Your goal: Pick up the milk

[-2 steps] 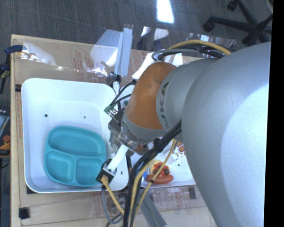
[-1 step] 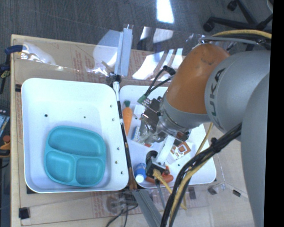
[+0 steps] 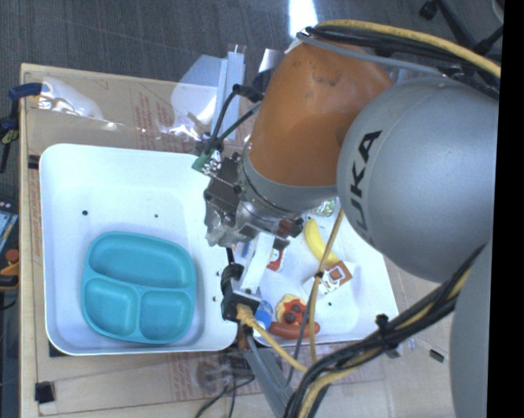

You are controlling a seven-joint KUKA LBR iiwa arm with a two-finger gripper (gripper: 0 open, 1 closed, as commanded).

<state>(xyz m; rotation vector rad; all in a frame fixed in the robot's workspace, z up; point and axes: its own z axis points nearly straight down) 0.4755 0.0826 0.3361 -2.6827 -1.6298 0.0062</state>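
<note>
— Where are we seeing the milk carton [image 3: 340, 275]?

— We are finding it in the right bin [image 3: 368, 293], lying on the white floor towards that bin's right side. It is showing as a small pale carton with a red-brown patch on the face turned up to us, and it is sitting at a tilt, not square to the bin walls.

— What is lying around it?

— A yellow banana [image 3: 313, 239] is lying just above it and a little to the left. An orange-red thing [image 3: 290, 311] is resting lower left of it, near the bin's front edge. We cannot tell whether the carton is touching either one.

— And the gripper [image 3: 235, 230]?

— It is hanging over the wall between the two bins, to the left of the carton and apart from it. The big grey and orange arm [image 3: 369, 130] is covering much of the right bin. We cannot tell whether the gripper is wide or narrow, and we are seeing nothing held in it.

— The left bin [image 3: 116, 184]?

— It is holding a teal tray [image 3: 140, 287] with three compartments, lying flat in its lower part.
</note>
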